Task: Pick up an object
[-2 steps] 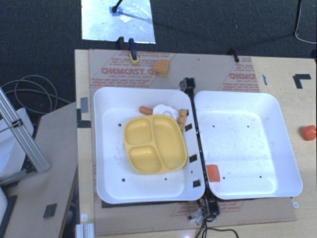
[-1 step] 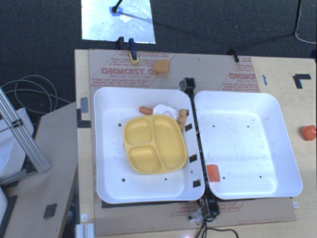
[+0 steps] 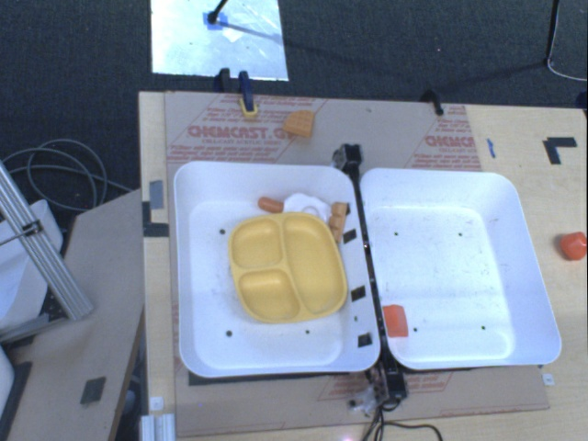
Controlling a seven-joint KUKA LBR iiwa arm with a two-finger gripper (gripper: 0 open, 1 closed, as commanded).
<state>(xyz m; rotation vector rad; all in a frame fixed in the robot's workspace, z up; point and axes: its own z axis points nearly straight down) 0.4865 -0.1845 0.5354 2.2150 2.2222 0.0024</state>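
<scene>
- Could not tell the claw's opening, nor any hold on anything.
- Found the things for picking in two white bins set side by side on the desk (image 3: 514, 136), their inner rims touching along a dark seam.
- Saw in the left bin (image 3: 197, 274) a yellow divided plate (image 3: 287, 266), lying flat near the middle with its three compartments facing up and turned slightly askew.
- Noted just beyond the plate's far edge a small orange sausage-shaped piece (image 3: 270, 205), and beside it a white object (image 3: 308, 206) partly tucked under the plate's rim; could not make out its kind.
- Spotted a small tan piece (image 3: 338, 217) at the plate's far right corner, close to the bin's right wall.
- Saw in the right bin (image 3: 459, 274) a red-orange block (image 3: 395, 320), lying at the near left corner, well apart from everything else.
- Noted outside the bins, on the desk, a tan block (image 3: 299, 124) beyond the left bin and a red-orange lump (image 3: 572, 245) off to the right.
- Saw a yellow clamp (image 3: 248, 108) gripping the desk's far edge, near a silvery sheet (image 3: 219, 24) on the dark floor.
</scene>
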